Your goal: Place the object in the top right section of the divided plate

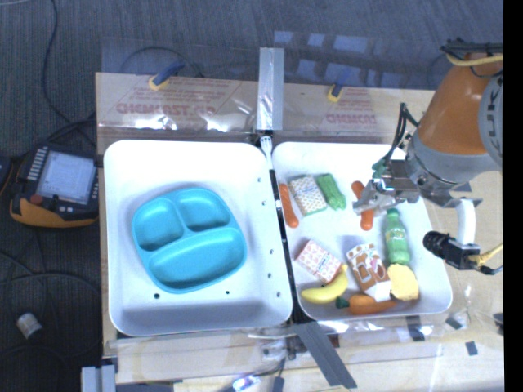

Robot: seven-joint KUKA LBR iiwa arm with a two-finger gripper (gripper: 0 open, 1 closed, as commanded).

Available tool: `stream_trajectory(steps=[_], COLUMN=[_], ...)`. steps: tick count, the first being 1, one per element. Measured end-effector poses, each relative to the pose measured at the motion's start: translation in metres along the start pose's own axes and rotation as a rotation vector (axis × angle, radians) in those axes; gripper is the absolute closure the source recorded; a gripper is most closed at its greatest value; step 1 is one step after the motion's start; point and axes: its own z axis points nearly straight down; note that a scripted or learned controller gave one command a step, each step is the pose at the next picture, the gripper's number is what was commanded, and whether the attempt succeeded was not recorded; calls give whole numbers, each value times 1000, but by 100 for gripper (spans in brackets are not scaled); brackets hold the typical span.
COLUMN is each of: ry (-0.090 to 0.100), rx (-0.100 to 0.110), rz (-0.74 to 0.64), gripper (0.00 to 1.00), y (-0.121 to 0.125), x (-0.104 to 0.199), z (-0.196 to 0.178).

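Grip is my first concern, because I cannot tell whether my gripper [369, 202] is open or closed from this angle. It hangs low in the right bin [351, 158], right over a small red piece [357, 189]. Red shows on one side of the tool and orange-red just below it. I take that for the object to carry, though I cannot see it pinched.

Just beside me, away from the plate, stands a green bottle [395, 237]. Nearer the bench's front edge lies a snack box [368, 268], and toward the plate a green pod [331, 191] sits beside a checkered packet [308, 194]. These are close, so I judge the lift should go straight up before any sideways travel, or I may drag a neighbour along.

Well apart from me, across the wall between the bins, the blue divided plate [189, 235] lies in the left bin [118, 243]. Its top right section [204, 208] is the small compartment nearest my side. I should make sure the piece is really caught, then come down low over that compartment before letting go. A small round piece could roll over the ridge into the big section.
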Motion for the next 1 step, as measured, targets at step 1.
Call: stream_trajectory(steps=[1], ry=[4], rx=[3], rz=[-36], gripper=[100], y=[-50], x=[39], z=[43])
